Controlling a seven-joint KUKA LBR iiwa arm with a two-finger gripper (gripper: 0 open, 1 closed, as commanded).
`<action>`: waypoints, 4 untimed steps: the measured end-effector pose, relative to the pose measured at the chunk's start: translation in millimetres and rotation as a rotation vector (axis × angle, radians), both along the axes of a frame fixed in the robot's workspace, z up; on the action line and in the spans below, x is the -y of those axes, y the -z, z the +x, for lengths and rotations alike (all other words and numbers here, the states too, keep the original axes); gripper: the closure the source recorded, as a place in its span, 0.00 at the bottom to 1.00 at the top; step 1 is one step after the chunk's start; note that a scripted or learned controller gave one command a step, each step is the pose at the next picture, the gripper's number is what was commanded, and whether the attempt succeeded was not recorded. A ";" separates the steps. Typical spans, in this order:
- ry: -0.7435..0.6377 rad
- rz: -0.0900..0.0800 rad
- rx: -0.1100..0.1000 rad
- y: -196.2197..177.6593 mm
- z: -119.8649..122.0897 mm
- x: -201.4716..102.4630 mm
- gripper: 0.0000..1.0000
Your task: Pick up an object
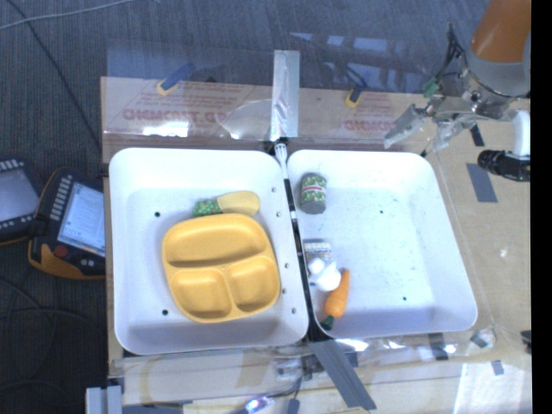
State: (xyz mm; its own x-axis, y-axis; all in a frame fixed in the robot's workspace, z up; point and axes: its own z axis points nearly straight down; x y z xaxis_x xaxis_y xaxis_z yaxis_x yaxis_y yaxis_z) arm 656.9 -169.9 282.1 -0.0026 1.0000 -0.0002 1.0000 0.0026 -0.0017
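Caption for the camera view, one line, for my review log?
Pincer open above right bin's far corner; carrot and can in it, yellow tray in left bin.

One fixed camera overhead looks slantwise down on both bins (138,317).

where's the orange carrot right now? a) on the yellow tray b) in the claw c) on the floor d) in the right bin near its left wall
d: the carrot lies in the right bin, close to its left wall, apart from the claw at that bin's far right corner.
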 end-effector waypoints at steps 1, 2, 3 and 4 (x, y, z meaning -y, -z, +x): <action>0.044 0.001 -0.003 149.2 -74.8 -61.7 0.00; -0.004 -0.001 0.000 137.0 -70.2 3.3 0.00; 0.130 -0.003 0.001 110.3 -10.4 52.5 0.00; 0.026 -0.005 0.001 101.7 11.6 26.9 0.00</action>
State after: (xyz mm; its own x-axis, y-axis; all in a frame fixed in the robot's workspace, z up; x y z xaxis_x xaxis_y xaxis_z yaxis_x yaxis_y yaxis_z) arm 668.5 -196.8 180.5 0.0233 0.9997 -0.0049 0.9997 -0.0233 -0.0010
